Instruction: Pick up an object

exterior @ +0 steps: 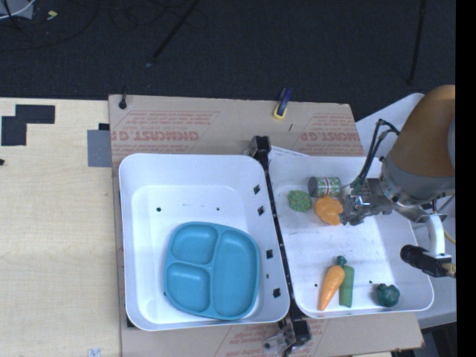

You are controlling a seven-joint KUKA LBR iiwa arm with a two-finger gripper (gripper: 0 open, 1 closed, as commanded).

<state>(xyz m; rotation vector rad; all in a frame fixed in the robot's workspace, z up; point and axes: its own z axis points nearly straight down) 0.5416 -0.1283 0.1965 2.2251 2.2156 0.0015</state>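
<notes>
My gripper (348, 213) hangs low in the right bin (312, 307), right beside an orange round fruit (328, 210) and seemingly touching its right side. Nothing shows between the fingers. A small green-labelled can (325, 187) lies just behind the fruit, and a green leafy piece (300, 201) lies to its left. Near the bin's front a toy carrot (332, 285) rests beside a green stick (347, 286). A dark green round item (387, 295) sits in the front right corner.
The left bin (141, 192) holds a blue divided plate (211, 270). A black divider (269, 222) runs between the bins. The arm's grey and orange body (424, 143) looms over the right bin's right edge. A blue-yellow clamp (282, 104) sits at the cardboard's back edge.
</notes>
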